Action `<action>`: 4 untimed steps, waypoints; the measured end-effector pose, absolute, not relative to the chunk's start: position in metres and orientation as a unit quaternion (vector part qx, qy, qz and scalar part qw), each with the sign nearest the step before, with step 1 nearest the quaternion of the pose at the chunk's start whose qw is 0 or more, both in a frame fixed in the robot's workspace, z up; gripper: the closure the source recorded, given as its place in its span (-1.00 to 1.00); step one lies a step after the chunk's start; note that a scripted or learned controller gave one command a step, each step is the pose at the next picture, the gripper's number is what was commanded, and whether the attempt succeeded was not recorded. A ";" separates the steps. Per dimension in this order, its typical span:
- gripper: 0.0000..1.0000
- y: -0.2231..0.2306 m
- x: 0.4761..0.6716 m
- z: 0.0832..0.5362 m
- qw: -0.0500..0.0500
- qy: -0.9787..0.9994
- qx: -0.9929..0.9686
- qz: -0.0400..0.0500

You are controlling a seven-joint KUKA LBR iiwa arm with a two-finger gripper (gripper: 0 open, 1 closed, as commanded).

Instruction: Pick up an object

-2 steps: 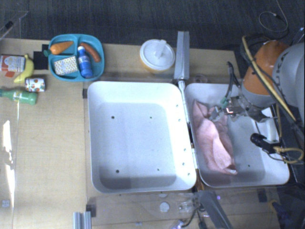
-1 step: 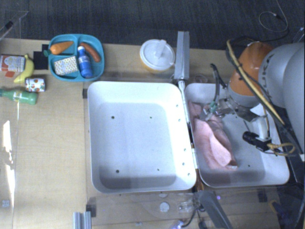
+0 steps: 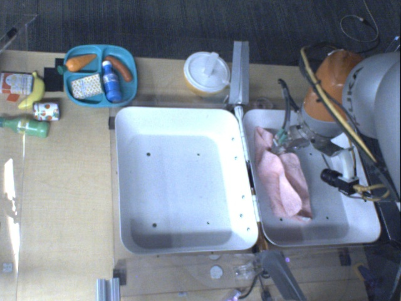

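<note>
We are looking down at two white bins sitting side by side. A pink cloth is lying crumpled in the right bin, close to its left wall. Our gripper is hanging right over the cloth's top end. We cannot tell whether it is open or closed, or whether it is holding the cloth.

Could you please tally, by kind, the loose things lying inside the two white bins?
Pink cloth, in the right bin: 1
Things in the left bin: 0
Total: 1
</note>
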State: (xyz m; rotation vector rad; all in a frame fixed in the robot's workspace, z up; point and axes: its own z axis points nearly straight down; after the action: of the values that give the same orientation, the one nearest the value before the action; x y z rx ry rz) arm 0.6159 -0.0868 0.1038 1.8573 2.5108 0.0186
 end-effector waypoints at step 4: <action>1.00 -0.175 0.622 0.102 0.009 0.774 0.634 0.004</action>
State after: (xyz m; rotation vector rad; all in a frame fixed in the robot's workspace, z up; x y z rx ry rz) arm 0.6217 -0.1748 0.1017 1.9800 2.4171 0.0112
